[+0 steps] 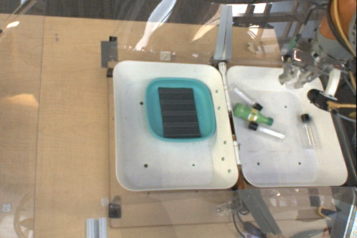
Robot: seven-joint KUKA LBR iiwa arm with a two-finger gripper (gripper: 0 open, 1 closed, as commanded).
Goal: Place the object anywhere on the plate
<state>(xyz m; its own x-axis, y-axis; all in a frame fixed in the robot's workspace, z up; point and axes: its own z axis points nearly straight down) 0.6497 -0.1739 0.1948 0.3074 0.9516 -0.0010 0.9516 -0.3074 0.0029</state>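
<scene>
Over the far right corner of the right bin (334, 175), the gripper (294, 76) hung above the white floor with nothing between its parts; whether the jaws stood wide or narrow could not be told from this slanted view. Below and to its left, near the middle of that bin, lay the likely things to pick: a green bottle (251, 114) on its side, with a clear tube (268, 131) with a black cap just beside it on the near side, and another clear tube (245, 96) on its far side. A third clear vial (308, 132) lay apart toward the bin's right edge.

The teal plate (152, 114) sat in the left bin (128, 164), and a dark ribbed rectangular block (179, 112) already rested on its middle.

By the look of things, the picking step had not begun, or had come to nothing, since no object was held. The next move would call for lowering onto one of the items in the right bin, closing on it squarely, lifting clear of the divider between the bins, then carrying it left to a bare part of the plate.
</scene>
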